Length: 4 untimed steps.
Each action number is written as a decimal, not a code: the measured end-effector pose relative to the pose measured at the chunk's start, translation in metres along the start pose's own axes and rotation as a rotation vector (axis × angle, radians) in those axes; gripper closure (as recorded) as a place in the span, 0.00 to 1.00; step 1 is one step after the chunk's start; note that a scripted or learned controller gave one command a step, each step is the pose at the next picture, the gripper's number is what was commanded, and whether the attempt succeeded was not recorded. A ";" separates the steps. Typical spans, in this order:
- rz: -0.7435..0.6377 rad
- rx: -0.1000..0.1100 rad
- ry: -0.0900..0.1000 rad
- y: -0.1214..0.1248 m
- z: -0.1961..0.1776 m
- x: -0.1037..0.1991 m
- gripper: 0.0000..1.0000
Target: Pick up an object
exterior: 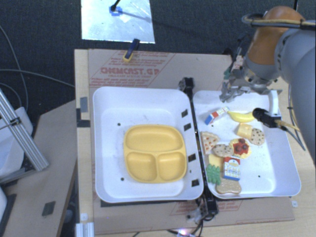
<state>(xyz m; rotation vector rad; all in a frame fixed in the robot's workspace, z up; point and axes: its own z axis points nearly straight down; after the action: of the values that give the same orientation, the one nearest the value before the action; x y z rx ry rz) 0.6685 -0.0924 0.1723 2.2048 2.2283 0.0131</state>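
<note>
Toy food [231, 154] clusters in the right bin [276, 181]; the gripper [230, 94] hovers at twelve o'clock, grip state indiscernible.

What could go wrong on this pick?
1. The toys in the right bin lie packed and touching, so a grab there may catch two or push neighbours aside.
2. The gripper hangs at the bin's far rim, by the red-and-blue piece; descending there risks hitting the rim.
3. Flat pieces like the pizza slice may slip out.
</note>
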 end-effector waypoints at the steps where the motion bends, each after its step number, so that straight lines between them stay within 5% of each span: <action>1: 0.005 0.008 -0.002 -0.003 0.005 -0.005 0.00; 2: 0.004 0.012 -0.001 -0.001 0.092 0.009 0.00; 3: 0.002 0.004 -0.003 0.001 0.076 0.008 1.00; 4: 0.001 0.006 -0.003 0.001 0.076 0.009 0.00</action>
<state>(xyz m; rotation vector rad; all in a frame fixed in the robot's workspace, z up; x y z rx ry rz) 0.6700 -0.0836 0.0961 2.2070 2.2287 0.0036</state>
